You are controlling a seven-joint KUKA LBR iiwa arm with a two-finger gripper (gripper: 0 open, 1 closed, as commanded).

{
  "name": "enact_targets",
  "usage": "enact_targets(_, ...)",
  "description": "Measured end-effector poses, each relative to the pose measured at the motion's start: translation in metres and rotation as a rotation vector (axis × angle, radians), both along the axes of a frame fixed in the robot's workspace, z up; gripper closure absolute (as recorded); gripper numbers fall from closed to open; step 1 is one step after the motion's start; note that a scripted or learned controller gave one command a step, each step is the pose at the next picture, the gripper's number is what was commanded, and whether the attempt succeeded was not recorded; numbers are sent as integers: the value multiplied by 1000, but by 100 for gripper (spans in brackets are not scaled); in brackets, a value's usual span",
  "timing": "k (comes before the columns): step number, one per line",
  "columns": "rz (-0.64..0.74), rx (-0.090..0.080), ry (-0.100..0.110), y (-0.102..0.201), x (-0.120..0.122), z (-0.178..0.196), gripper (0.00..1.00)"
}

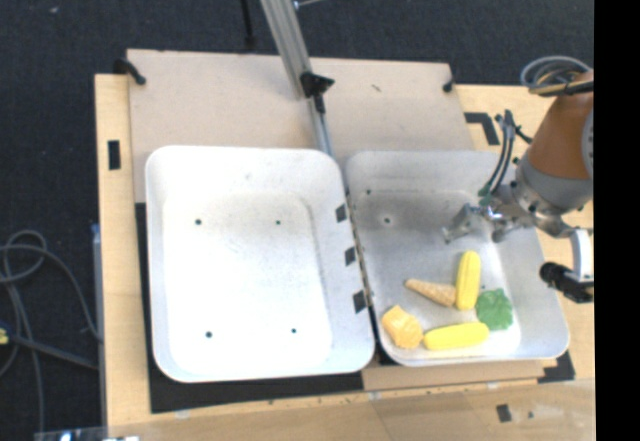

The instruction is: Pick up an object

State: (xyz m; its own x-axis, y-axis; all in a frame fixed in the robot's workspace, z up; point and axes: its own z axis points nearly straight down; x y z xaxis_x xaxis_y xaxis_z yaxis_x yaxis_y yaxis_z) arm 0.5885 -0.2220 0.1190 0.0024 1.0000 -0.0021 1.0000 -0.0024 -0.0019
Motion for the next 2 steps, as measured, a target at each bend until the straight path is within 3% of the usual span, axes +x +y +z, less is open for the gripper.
enact_targets(1,-2,0,-1,-1,0,-19,0)
enact_targets(2,-3,-2,-6,-2,1,-6,100)
